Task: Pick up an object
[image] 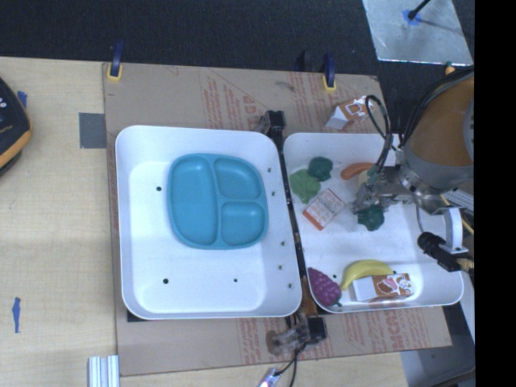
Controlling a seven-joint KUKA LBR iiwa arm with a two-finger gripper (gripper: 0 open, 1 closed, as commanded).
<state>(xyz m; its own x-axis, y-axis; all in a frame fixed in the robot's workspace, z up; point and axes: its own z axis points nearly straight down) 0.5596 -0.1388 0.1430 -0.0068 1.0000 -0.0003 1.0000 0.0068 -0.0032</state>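
My gripper is low in the right bin, reaching in from the right, its dark fingers directly over a small dark green object. Whether the fingers grip that object cannot be made out. To its left lie a red-and-white packet, a green leafy toy and a dark green broccoli-like piece. An orange sausage-shaped toy lies just above the gripper. At the bin's front edge sit a banana, a white carton and purple grapes.
The left bin holds a blue divided plate. A small carton lies on the cardboard behind the right bin. Cables loop beside the arm at the right.
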